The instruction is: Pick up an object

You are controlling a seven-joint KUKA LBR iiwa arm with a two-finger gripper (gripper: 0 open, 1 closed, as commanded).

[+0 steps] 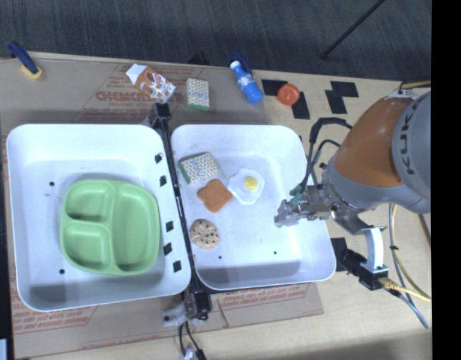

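The right bin [290, 265] holds a green-and-white sandwich square [197, 166], an orange-brown toast piece [214, 194], a fried egg [246, 185] and a round cookie [205, 234]. My gripper [285, 214] hangs over the right side of that bin, right of the egg and apart from all the food. Nothing shows between its fingers. The grey and orange arm [372, 163] reaches in from the right.
The left bin [28, 148] holds a green divided plate [110, 226]. Behind the bins on the bench lie a snack packet [150, 83], a small green box [198, 94], a blue bottle [246, 82] and an orange ball [288, 94].
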